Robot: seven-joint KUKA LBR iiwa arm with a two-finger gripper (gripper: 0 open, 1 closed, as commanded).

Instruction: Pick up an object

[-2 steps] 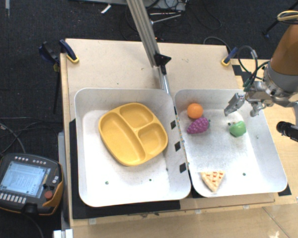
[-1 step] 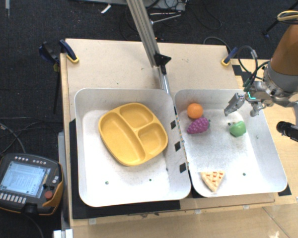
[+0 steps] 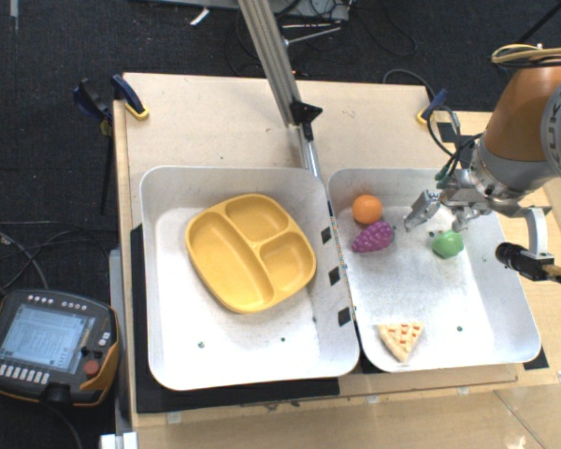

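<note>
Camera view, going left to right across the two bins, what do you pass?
Yellow divided plate → orange ball → pizza slice toy → green ball.

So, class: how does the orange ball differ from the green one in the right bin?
The orange ball lies beside the purple grapes; the green ball lies apart from them. The green ball sits just below the gripper; the orange ball sits farther left of it. Both are small, round and rest in the right bin.
</note>
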